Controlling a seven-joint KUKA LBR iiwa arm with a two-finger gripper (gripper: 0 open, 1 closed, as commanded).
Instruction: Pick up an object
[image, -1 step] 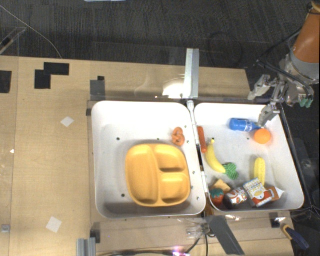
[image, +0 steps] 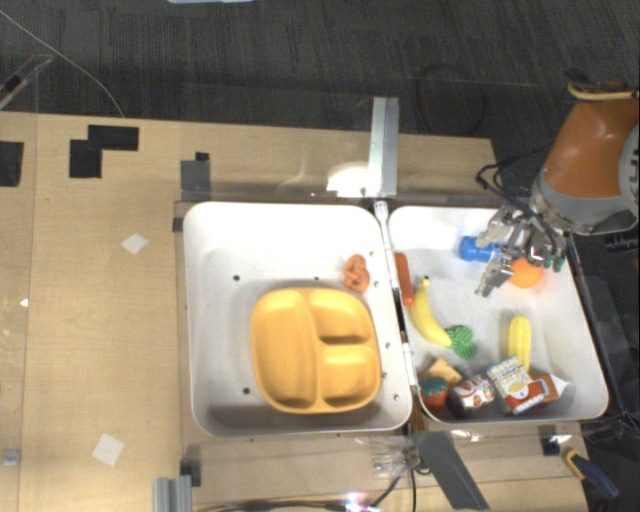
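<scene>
1. The yellow divided plate (image: 316, 348) lies in the left bin (image: 215, 300), far to the left of the pincer and lower in the view.
2. A small orange pretzel-like piece (image: 355, 270) sits just above the plate, near the wall between the bins.
3. In the right bin (image: 585, 330), a red-orange stick (image: 403, 277) and a banana (image: 428, 316) lie left of the pincer; a green broccoli-like toy (image: 462, 341) touches the lower end of the banana.
4. A blue object (image: 473, 248) is just beside the pincer on its left.
5. The pincer (image: 510, 258) hangs over the upper part of the right bin; I cannot tell if it is open or closed.
6. An orange ball (image: 526, 273) sits just under the pincer, on its right side; whether they touch is not clear.
7. A corn cob (image: 519, 340) lies below the pincer, and small packages (image: 510, 385) lie further below, at the near wall.
</scene>
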